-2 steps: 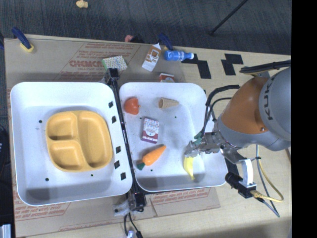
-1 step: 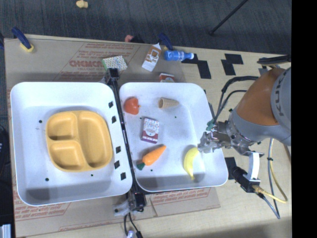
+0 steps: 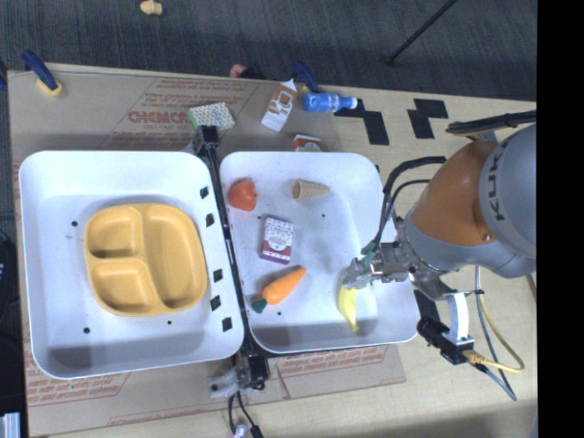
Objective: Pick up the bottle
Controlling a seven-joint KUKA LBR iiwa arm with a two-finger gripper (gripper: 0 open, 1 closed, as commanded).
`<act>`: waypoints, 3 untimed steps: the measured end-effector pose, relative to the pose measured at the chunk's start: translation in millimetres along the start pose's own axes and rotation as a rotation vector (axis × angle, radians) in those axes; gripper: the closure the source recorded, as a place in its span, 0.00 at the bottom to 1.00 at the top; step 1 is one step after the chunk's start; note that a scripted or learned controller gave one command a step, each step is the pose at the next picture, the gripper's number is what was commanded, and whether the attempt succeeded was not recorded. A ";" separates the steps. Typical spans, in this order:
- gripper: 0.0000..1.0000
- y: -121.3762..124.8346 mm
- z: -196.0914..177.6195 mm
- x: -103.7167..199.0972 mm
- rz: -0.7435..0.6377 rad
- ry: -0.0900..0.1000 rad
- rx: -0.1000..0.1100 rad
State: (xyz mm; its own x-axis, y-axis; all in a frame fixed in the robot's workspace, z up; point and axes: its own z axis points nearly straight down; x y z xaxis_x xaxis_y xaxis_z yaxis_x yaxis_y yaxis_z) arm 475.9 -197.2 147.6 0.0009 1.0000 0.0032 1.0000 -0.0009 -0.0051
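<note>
The right bin (image 3: 315, 340) is seen with its near rim close to the near edge of the counter (image 3: 511, 409). In its near right part a yellow banana (image 3: 349, 306) lies on the bin floor. The pincer (image 3: 363, 270) is positioned just above the banana's far end, at the right side of this bin; whether it is released or clenched cannot be told, and nothing is seen between its tips. The arm (image 3: 474, 208), grey with an orange band, enters from the right.

Left of the banana an orange carrot (image 3: 281, 286) lies at a slant, its green end toward the near left. Just beyond it a small dark red carton (image 3: 276, 238) lies flat. Farther back, a red tomato (image 3: 242, 194) is seen near the bin's left wall and an ice-cream cone (image 3: 310, 189) lies toward the far middle.

The left bin (image 3: 36, 245) carries a yellow divided plate (image 3: 146, 256) with three compartments.

The bottle (image 3: 326, 103), blue with a pale cap end, is found outside both bins, lying on its side on the counter beyond the right bin's far rim, well apart from the pincer. A small carton (image 3: 279, 106) lies just left of it.
</note>
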 end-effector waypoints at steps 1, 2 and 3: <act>1.00 0.6 -38.6 -8.0 -0.057 -0.002 -0.003; 1.00 0.2 -59.2 -13.7 0.362 -0.002 -0.003; 1.00 0.1 -46.7 -5.1 0.885 0.000 -0.002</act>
State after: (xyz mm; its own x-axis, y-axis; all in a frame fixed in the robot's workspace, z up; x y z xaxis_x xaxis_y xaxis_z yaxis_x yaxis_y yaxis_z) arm 476.2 -202.4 194.3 0.7748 0.6322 -0.0006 0.6322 -0.7748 -0.0038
